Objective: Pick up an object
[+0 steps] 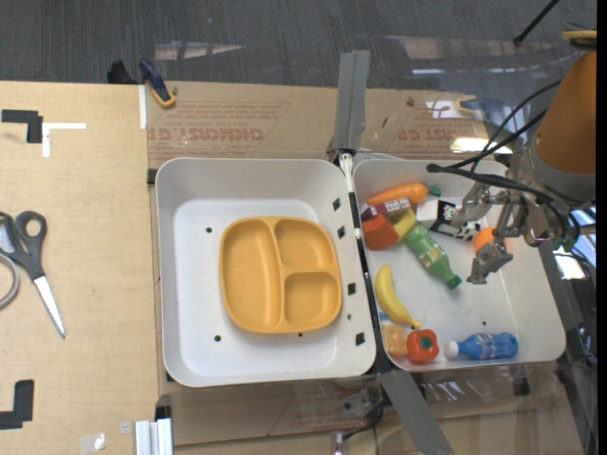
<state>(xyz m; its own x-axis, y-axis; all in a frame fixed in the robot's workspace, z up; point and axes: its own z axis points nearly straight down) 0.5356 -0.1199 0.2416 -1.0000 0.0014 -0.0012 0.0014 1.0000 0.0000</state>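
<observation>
Claw (pixel 486 254) metal, above smooth white bin (pixel 531 330); glossy curved banana (pixel 391 297).

A robotics lab: bench (pixel 76 254) with white bins (pixel 180 349), cabling (pixel 493 150).

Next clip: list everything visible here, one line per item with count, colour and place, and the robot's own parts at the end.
bins: 2, white, side by side on the bench
divided plate: 1, yellow, middle of the left bin
carrot: 1, orange, top of the right bin
red block: 1, red, below the carrot
bottle: 1, green, lying slanted mid right bin
banana: 1, yellow, left side of the right bin
tomato: 1, red with green top, bottom of the right bin
water bottle: 1, clear with blue label, lying at the bottom of the right bin
scissors: 1, grey handles, on the bench at far left
arm: 1, orange band, right edge
claw: 1, grey, over the right bin
</observation>
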